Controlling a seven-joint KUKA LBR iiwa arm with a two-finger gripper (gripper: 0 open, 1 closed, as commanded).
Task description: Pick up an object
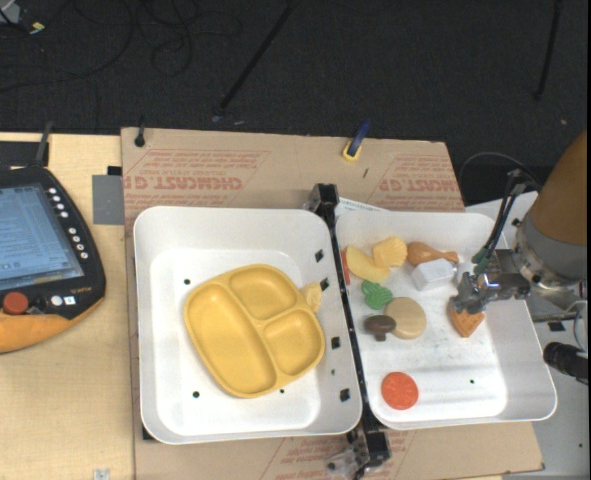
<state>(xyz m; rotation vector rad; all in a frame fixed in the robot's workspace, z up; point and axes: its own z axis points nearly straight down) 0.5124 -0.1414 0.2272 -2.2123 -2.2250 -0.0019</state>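
Tool: my tool (pixel 472 294) sits over the orange wedge (pixel 466 321); grip state I cannot tell.
Progress: nothing lifted yet.

Grey arm (pixel 555 243) with an orange band above the wrist, black cables looping, and a metallic gripper (pixel 472 290).

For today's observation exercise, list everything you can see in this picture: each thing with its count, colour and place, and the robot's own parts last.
Bins: 2, white, side by side on the cardboard.
Divided plate: 1, yellow, left bin.
Toy food pieces: several, yellow, green, tan, brown, orange, right bin.
Round disc: 1, orange-red, right bin's near side.
Cardboard sheet: 1, brown, under the bins.
Control pendant: 1, black and orange, far left.
Clip: 1, yellow and blue, cardboard's far edge.
Arm: 1, grey and orange, right.
Gripper: 1, metallic, over an orange piece in the right bin.
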